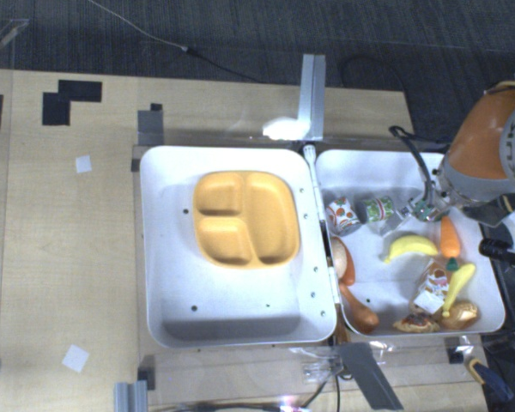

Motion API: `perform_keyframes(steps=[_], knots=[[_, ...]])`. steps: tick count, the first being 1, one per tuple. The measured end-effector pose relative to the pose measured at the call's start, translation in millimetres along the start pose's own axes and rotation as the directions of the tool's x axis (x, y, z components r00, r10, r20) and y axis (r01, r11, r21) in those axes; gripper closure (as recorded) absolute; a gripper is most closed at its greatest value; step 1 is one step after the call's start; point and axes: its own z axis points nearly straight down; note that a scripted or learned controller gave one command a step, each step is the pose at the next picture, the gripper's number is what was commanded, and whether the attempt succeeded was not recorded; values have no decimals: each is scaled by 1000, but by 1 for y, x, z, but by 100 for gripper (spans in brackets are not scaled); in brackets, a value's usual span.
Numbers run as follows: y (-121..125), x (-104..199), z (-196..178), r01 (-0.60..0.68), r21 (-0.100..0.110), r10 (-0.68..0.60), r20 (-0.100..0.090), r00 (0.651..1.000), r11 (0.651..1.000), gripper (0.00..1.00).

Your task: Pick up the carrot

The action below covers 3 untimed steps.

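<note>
The carrot (449,238) is lying untouched in the right bin (495,323), just right of the banana (409,247), while the gripper (426,208) is hovering just above-left of it, its closure unclear, so the grasp and lift remain undone.

We find the carrot (449,237) hemmed in: the banana (409,247) lies just left of it, a corn cob (459,286) just below, and the arm (489,157) overhangs it. The left bin (167,256) offers bare floor around its yellow tray (244,218).
</note>
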Motion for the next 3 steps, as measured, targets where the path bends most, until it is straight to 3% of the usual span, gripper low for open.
perform_keyframes(steps=[1, 2, 3], knots=[[-39, -9, -1, 59, 2, -59, 4, 998, 998, 0], [-79, 16, -3, 76, 1, -76, 9, 997, 997, 0], [-75, 15, -15, 82, -5, -82, 14, 997, 997, 100]])
